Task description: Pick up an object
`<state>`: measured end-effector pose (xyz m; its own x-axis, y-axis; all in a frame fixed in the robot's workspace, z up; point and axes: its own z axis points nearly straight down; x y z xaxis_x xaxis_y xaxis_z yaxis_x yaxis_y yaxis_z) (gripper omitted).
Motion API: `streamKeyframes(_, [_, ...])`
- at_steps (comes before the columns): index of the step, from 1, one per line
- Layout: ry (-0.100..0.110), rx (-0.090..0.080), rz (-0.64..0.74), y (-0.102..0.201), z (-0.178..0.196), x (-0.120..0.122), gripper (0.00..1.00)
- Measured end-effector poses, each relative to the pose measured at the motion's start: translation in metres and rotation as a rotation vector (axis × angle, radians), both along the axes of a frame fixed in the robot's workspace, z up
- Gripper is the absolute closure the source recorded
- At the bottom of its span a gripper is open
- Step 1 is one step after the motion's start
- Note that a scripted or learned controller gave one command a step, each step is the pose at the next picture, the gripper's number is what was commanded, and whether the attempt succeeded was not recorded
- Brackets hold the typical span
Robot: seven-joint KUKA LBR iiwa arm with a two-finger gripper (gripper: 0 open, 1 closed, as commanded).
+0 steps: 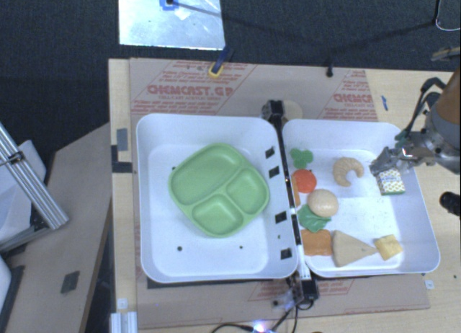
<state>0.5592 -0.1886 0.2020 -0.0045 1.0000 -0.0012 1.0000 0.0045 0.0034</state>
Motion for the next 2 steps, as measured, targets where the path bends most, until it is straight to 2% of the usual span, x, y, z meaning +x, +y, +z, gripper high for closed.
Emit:
streamKeyframes(1, [0.000,0.000,0.000,0.000,0.023,0.001,1.00])
streamKeyframes(2, [0.001,0.002,0.004,0.052,0.034,0.004,1.00])
